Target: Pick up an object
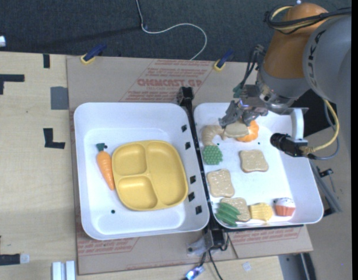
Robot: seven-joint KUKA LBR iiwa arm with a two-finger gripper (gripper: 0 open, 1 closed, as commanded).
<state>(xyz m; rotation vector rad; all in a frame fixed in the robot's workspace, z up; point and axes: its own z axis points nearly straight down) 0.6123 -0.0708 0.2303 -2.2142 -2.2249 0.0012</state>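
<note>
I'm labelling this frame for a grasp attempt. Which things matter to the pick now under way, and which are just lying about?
In play: gripper, tan and orange toys beneath it, right bin.

Lying about: carrot, yellow plate, toast slice, cupcake, left bin.

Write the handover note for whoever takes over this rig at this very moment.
Gripper: low over the far end of the right bin, above a pale and orange food piece; grasp not confirmed.
Right bin also holds toast, cracker, cupcake.
Left bin: yellow plate, carrot.
Done: nothing visibly lifted.
Left: secure one object and raise it.
</note>
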